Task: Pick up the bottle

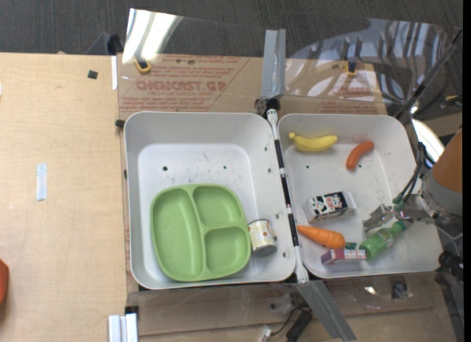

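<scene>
Bottle (pixel 383 242) — green, lying tilted near the front of the right bin (pixel 394 129), just beside a pink carton (pixel 344 256) and a carrot (pixel 321 236). The gripper (pixel 388 215) sits at its upper end — grip state unclear.

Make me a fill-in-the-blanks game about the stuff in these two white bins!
1. The green plate lies in the ____ bin.
2. The yellow fruit near the top of the right bin is a ____.
3. The green bottle lies beside the gripper in the ____ bin.
4. The small can sits right next to the green ____.

Missing words: left; banana; right; plate
</scene>
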Robot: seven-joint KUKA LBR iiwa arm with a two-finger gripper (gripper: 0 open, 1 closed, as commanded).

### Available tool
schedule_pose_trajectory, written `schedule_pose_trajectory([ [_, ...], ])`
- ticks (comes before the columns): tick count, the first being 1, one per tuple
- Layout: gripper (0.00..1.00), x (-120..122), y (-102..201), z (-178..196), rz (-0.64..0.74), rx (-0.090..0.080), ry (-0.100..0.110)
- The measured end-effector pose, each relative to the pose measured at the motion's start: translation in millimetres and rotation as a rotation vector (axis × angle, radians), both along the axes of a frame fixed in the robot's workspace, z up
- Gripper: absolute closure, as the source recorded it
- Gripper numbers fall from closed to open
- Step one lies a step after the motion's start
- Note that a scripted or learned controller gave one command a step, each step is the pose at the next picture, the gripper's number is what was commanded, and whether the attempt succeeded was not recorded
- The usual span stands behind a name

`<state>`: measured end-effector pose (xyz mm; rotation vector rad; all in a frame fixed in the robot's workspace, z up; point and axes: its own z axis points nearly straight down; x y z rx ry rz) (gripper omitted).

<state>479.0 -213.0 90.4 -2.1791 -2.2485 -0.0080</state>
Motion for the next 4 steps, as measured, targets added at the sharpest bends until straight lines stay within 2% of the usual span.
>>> schedule_pose_trajectory([
  [1,0.0,103,104,1,0.084,-0.012,-0.003],
  [2,0.0,133,193,47,0.135,0.024,-0.021],
  [3,0.0,156,128,101,0.146,-0.013,-0.004],
  [4,0.0,179,113,8,0.163,-0.012,-0.002],
])
